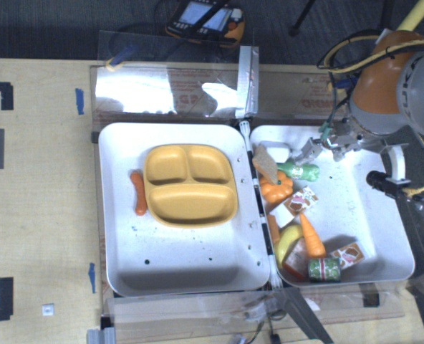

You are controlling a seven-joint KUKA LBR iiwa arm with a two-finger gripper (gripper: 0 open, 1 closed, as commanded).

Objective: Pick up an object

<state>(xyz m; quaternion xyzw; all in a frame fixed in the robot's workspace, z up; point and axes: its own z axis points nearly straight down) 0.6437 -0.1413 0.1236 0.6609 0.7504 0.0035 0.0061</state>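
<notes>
My gripper [306, 151] hangs low over the upper left part of the right bin [369, 213], just above a green bottle [303, 170] that lies on its side. Nothing shows held in it. Along the bin's left side lie a tan piece [266, 165], an orange toy vegetable [276, 190], a small snack packet [301, 201], a carrot [311, 236], a banana [287, 242], a green can [324, 269] and a second packet [349, 255].
The left bin [119, 256] holds a yellow divided plate [190, 183] with an orange sausage [138, 192] beside its left edge. A metal divider [258, 192] separates the bins. The arm's orange band [377, 84] and cables sit at the upper right.
</notes>
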